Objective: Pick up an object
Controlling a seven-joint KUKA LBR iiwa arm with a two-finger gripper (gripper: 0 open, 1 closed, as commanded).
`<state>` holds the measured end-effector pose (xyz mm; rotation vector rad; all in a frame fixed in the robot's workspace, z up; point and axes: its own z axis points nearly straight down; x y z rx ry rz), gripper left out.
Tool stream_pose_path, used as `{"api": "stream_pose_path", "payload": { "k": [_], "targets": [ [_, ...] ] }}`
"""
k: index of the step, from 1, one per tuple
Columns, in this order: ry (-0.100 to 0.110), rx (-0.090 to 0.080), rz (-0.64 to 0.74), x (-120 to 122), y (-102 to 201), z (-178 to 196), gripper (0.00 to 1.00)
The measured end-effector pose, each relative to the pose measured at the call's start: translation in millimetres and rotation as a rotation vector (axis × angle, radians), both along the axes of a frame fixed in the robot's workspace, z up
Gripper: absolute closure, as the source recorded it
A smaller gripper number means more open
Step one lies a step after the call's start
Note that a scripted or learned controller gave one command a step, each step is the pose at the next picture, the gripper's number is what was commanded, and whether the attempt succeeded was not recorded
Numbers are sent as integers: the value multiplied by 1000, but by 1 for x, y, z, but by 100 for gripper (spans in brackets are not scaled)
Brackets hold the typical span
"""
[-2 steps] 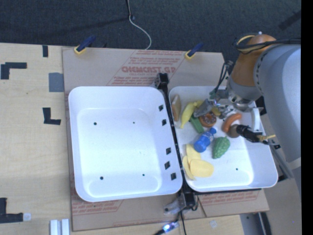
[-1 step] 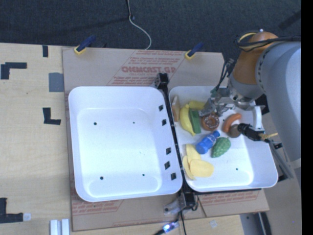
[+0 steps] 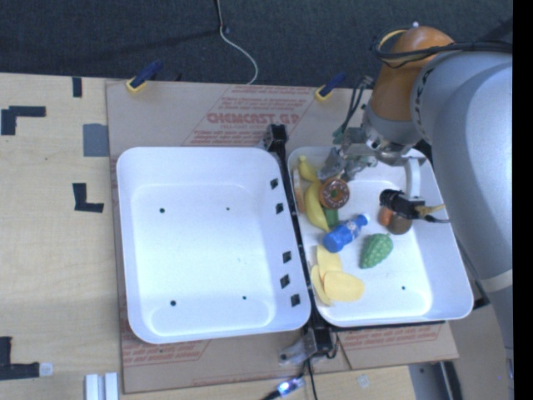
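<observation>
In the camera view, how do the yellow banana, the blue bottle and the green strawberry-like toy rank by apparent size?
1. yellow banana
2. blue bottle and green toy: look alike, not ranked.

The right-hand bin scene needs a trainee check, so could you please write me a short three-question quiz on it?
1. True or false: the blue bottle lies in the left bin.
2. Which item lies nearest the right bin's front edge?
A. green strawberry-shaped toy
B. pale yellow piece
C. brown donut
3. Fill in: the end effector hangs over the ___ bin.

Key: 1 false; 2 B; 3 right.
</observation>
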<state>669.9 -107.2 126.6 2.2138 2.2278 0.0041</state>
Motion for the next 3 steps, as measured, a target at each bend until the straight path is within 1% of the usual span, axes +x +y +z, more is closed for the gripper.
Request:
{"api": "stream_pose_path", "payload": {
  "k": [1,2,3],
  "targets": [
    [-1,0,0,-8,50,62,100],
    [3,-1,-5,-25,53,74,100],
    [4,-2,-5,-25,53,74,0]
  ]
}}
